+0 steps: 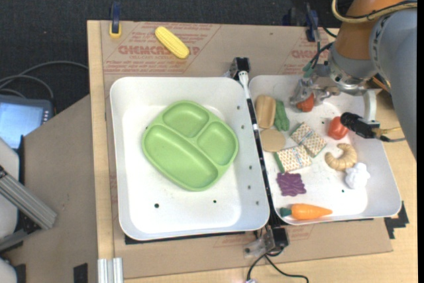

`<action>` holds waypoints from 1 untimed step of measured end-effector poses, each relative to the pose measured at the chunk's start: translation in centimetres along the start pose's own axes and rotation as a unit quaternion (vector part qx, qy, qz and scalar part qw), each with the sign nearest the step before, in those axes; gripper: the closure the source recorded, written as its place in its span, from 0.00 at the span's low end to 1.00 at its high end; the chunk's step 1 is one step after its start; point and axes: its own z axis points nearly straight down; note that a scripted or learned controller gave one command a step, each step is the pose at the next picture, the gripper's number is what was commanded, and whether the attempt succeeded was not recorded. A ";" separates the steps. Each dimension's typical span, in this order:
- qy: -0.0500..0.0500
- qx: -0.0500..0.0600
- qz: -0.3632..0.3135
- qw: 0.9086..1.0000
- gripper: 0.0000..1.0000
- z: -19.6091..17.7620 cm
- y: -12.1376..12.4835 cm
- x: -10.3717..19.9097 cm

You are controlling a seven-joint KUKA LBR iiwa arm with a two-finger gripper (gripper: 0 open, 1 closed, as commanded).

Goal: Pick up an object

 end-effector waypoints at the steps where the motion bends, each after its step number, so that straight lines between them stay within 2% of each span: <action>1: 0.003 0.005 -0.002 1.000 1.00 -9.2 -10.2 9.0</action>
